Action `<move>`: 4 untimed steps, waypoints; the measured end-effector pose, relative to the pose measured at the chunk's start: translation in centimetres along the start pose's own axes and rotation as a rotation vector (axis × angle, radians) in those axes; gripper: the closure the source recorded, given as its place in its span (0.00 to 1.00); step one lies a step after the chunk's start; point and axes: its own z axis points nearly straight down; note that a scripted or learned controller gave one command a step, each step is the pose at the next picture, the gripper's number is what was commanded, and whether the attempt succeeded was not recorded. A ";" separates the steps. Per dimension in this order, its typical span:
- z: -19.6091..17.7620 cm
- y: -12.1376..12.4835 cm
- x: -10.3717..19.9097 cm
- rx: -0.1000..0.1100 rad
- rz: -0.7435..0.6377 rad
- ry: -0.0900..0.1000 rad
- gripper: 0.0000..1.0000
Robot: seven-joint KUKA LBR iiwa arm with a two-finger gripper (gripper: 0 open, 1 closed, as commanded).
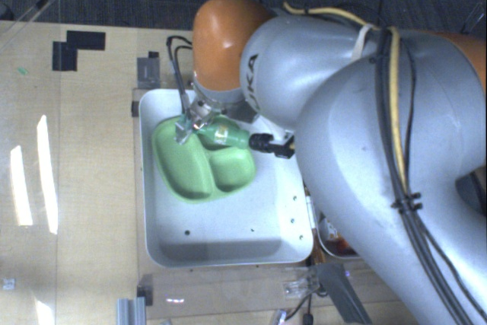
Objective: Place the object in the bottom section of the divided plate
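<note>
Metal pincer (189, 127): low over the plate's upper edge; we cannot tell its state.
Object: we see a green bottle-like thing (222, 135) just beside it; held or resting, unclear.
Green divided plate (202, 167): in the white bin (228, 247), within reach.
Worktop (76, 202): carries the bin.

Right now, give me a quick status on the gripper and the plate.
Gripper over green divided plate in white bin. Green bottle lying at plate's upper edge. Arm hides second bin.
</note>
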 end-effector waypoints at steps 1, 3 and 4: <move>-0.6 -4.4 -5.3 -0.002 -0.114 0.005 1.00; 0.0 -5.6 -5.9 -0.010 -0.124 0.009 1.00; -0.1 -6.0 -6.7 -0.009 -0.335 0.012 1.00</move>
